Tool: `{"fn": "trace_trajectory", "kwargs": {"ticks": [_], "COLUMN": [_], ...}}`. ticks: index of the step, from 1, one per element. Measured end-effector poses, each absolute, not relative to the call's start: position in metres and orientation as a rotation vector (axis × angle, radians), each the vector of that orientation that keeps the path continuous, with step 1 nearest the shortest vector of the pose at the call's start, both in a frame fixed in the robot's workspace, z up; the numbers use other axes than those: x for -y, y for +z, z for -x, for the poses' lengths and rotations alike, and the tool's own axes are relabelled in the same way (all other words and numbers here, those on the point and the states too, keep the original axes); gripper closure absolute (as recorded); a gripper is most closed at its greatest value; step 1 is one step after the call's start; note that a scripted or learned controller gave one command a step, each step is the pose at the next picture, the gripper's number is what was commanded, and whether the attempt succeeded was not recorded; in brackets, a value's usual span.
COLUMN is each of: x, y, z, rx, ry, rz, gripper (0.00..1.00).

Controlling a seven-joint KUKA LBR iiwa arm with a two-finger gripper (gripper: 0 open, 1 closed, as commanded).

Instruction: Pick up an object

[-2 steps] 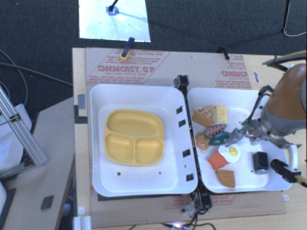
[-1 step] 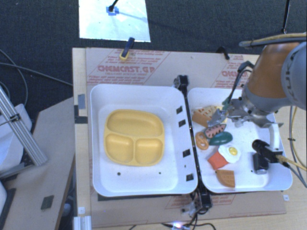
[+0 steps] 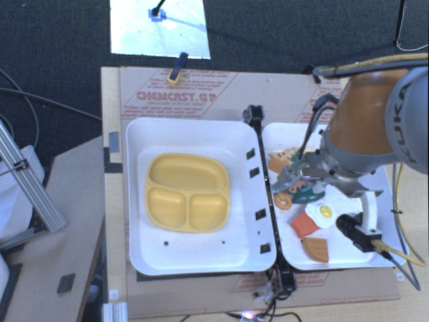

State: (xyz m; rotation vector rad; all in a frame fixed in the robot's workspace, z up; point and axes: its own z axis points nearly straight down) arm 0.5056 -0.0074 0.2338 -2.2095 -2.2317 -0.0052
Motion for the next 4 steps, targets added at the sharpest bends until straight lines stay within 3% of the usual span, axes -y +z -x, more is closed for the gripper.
{"fn": "trace_trajectory", "kwargs": {"ticks": [1,2,3,4], "x": [0.011,-0.02,-0.018,-0.018], "y": [0.242,0.181,0.195,0.195], "z": [-0.508,-0.485,-0.488,-0.488], "rx": [2.231,2.226,2.228,2.226], "ry": [-0.006,0.003,-0.006,-0.005], "rz": [2.214,2.21,2.218,2.22], "gripper": [1.0,1.0,1.0,0.0]}}
